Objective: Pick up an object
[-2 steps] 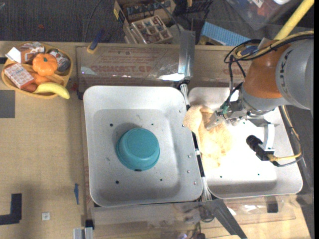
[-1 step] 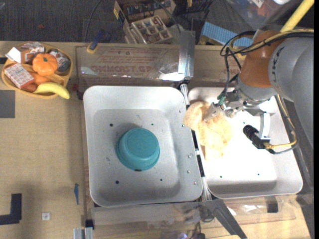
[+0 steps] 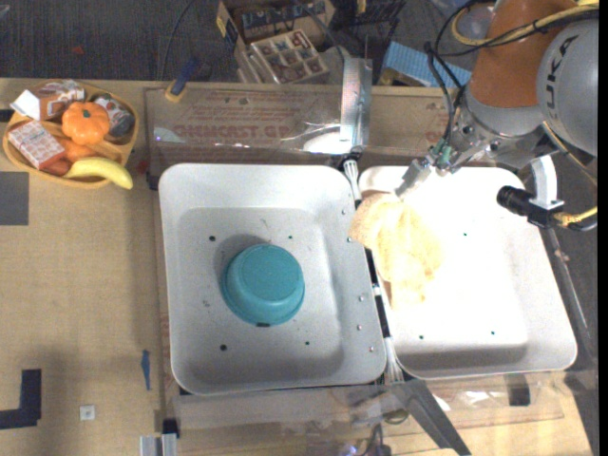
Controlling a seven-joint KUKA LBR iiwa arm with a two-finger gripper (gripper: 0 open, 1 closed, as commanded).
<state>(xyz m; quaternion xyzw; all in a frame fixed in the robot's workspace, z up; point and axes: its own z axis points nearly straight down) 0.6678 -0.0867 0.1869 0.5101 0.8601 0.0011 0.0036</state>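
Note:
A pale yellow crumpled cloth (image 3: 404,240) hangs over the left side of the right white bin (image 3: 503,331), and its left edge overlaps the rim between the two bins. My gripper (image 3: 407,180) reaches down from the upper right, and its thin fingers are pinched together on the cloth's top corner. The cloth droops below the fingertips. A teal bowl (image 3: 265,283) lies upside down in the middle of the left white bin (image 3: 190,207), well away from the gripper.
The grey arm with its orange band (image 3: 518,27) fills the upper right above the right bin. A black fitting with a yellow cable (image 3: 527,205) sits at that bin's right rim. A basket of toy food (image 3: 71,136) stands far left on the bench.

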